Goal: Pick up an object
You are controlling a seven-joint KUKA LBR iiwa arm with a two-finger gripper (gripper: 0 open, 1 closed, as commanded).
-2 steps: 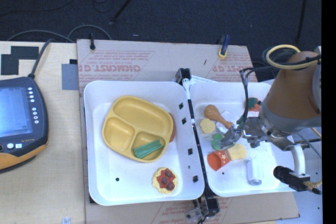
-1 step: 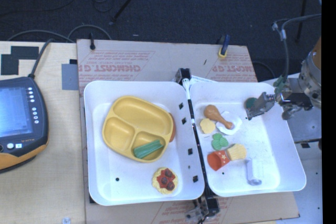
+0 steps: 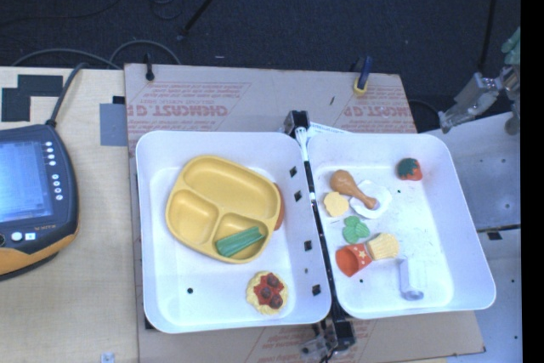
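Candidate objects lie in both bins. In the right bin [image 3: 463,268], at center right of the frame, a brown toy drumstick [image 3: 351,185] lies tilted, its thin end on a small white disc [image 3: 379,203]. A pale yellow piece [image 3: 337,205] lies just left of the disc. Below them is a green leaf-shaped piece [image 3: 355,229]. Below that, a red fries carton [image 3: 350,259] lies on its side, with its yellow fries [image 3: 383,246] pointing right. A grey-white cylinder [image 3: 410,279] lies near the lower right of this bin. A red toy with a green top [image 3: 409,169] sits apart in the upper right of the bin.

In the left bin [image 3: 161,285], a yellow divided tray [image 3: 212,200] holds a green pod [image 3: 240,241] in its lower right compartment. A small round tart with red berries [image 3: 268,292] lies below the tray on the bin floor.

Both bins rest on a cardboard sheet [image 3: 255,102]. A handheld screen unit [image 3: 30,191] lies at the far left.

The grey end of my arm [image 3: 489,93] is at the upper right of the frame. It is outside the right bin and well apart from every object. I cannot tell whether my pincer is spread or pressed together. I see nothing held in it, and it touches no object.
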